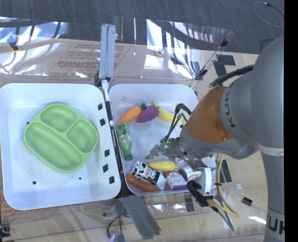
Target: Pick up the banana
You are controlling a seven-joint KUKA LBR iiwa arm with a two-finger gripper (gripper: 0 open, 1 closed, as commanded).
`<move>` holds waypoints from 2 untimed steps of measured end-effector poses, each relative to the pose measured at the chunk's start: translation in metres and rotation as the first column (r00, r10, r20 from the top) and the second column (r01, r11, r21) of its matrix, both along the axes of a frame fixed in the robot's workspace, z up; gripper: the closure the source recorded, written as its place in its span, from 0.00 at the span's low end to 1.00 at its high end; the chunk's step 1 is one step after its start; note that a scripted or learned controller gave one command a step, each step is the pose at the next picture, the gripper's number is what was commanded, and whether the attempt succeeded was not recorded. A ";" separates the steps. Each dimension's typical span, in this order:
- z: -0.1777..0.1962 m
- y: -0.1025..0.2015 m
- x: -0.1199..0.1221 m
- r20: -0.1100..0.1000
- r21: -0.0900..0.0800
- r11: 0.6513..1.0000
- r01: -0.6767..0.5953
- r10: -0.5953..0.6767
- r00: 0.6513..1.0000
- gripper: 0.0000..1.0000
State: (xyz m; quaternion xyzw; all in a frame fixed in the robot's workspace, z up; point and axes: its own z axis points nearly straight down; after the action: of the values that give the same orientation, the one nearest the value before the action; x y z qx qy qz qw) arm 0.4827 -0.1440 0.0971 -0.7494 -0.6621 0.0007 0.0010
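From my screen I saw the arm [249, 110] reaching in from the right side and bending over the right bin [189, 91]. Its gripper [160, 149] was low over the middle of this bin. The metal parts there were small and mixed with reflections, so I could not tell if the pincer was apart or together, and I saw nothing held in it.

The banana [165, 114] was lying in the far part of the right bin, touching the purple grapes [148, 113] on its left. Left of the grapes there was the carrot [129, 114]. The banana was apart from the gripper, on the far side of it, and a black cable [179, 116] of the arm passed just beside its right end.

Just under the gripper, toward the near side, lay a yellow elongated thing [161, 165]; I could not say what it was. Near the left wall of this bin a green bottle [124, 141] was lying. In the near corner I saw a black and white carton [145, 173], a red sausage-like piece [141, 185] and a small purple box [176, 181], all close together.

The left bin [8, 135] held a green divided plate [61, 137], placed a little diagonal.
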 end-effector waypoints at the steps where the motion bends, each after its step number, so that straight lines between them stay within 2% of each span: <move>1: 0.009 0.000 0.001 -0.001 0.000 1.000 -0.006 0.006 1.000 1.00; 2: 0.009 0.000 0.001 0.000 -0.001 1.000 -0.007 0.007 1.000 0.00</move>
State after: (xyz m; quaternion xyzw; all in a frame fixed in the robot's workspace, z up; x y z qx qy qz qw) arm 0.4833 -0.1437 0.1065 -0.7471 -0.6647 0.0011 0.0009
